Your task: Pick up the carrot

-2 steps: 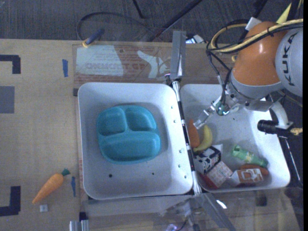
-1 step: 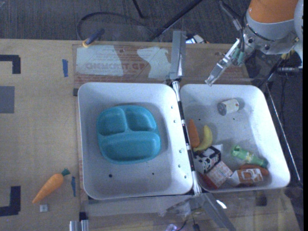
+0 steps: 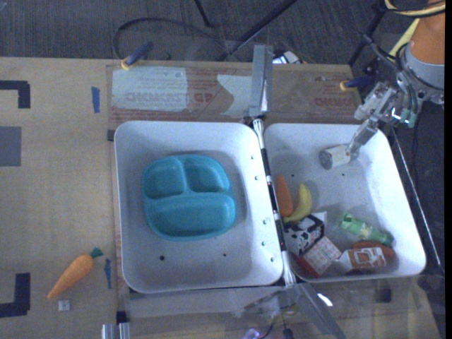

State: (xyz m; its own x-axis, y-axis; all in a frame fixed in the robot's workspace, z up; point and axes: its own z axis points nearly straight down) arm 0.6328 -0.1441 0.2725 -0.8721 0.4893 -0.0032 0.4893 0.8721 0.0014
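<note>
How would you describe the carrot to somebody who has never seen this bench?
Start at the left bin, which holds a blue tray. Outside the bin's lower left corner, on the bare bench, lies the carrot: an orange cone with a green top, apart from all other objects.

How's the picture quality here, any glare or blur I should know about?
Camera view: soft overall, small labels unreadable; the shallow white right bin looks washed out and bright; the grey two-finger gripper is slightly blurred; the orange toy carrot on the wooden bench stays clearly visible.
</note>
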